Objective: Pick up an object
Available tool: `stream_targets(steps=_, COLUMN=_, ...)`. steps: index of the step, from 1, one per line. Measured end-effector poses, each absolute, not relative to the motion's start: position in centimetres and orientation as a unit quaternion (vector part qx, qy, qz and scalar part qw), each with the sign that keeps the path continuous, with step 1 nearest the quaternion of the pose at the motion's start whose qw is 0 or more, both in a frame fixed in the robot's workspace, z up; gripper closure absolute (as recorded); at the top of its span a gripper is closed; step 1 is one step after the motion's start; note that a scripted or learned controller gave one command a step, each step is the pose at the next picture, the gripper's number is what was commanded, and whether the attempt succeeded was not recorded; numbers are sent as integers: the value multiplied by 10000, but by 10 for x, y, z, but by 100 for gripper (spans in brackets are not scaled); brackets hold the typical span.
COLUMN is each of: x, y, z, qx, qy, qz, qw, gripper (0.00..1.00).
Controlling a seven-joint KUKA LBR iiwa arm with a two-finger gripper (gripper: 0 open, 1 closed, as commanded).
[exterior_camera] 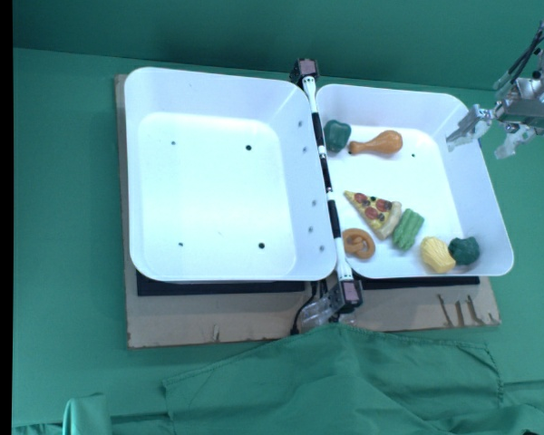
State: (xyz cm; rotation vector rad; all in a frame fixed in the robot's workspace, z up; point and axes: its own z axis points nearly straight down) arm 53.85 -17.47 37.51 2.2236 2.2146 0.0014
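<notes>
Hovering jaws [486,140] spread open w/ nothing between, over right bin [476,178] edge, drumstick [376,143] well left

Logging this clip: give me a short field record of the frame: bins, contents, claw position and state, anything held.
left bin: white, shallow
right bin: white, holds all the toy food
items: green pepper, chicken drumstick, pizza slice, pretzel, green pickle, yellow piece, broccoli
claw: open, above the right bin's far right corner
held: nothing between the fingers
task status: no object picked up yet
</notes>
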Motion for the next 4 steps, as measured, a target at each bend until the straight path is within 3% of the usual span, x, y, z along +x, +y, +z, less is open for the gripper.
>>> stream_targets(steps=1, x=539, y=-175, z=375, qx=7085, qy=7057, qz=5, qw=17, gripper=0)
stream_targets(steps=2, x=539, y=-171, z=272, qx=7086, qy=7056, qz=-17, qw=-18, gripper=0)
stream_targets(steps=3, x=488, y=-168, z=185, qx=7097, qy=7045, qz=2, qw=9, gripper=0)
stream_targets(steps=4, x=492, y=-170, z=202, qx=7100, qy=7042, qz=28, qw=82, gripper=100)
